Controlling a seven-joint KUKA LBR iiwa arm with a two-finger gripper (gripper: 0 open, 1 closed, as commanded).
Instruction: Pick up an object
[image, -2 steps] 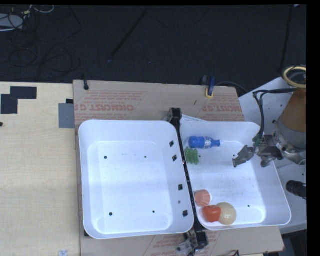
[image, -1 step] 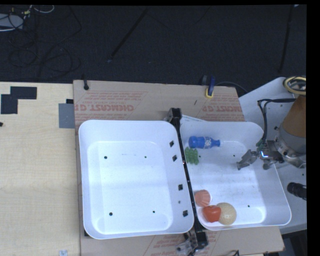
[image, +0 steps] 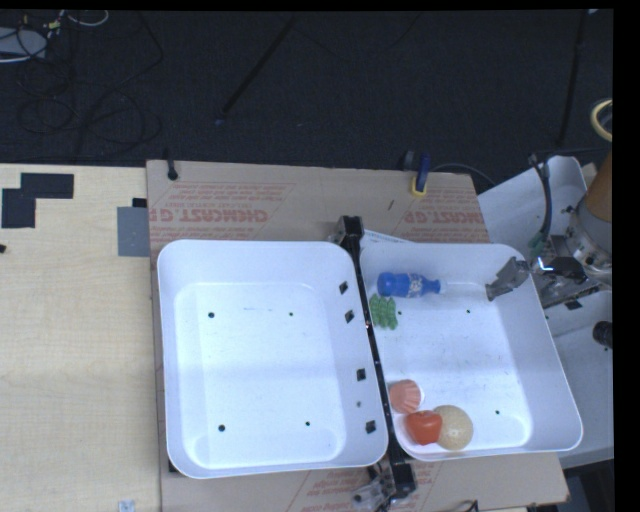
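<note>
Red ball (image: 424, 427) well apart from gripper (image: 512, 276)

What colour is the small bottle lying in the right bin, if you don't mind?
Blue; the bottle shows best in the camera view.

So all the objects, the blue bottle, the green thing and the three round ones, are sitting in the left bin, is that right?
Not quite: they are in the right bin, not the left. The camera view shows the blue bottle and the green thing near that bin's far left side, and the three round ones clustered in its near left corner.
</note>
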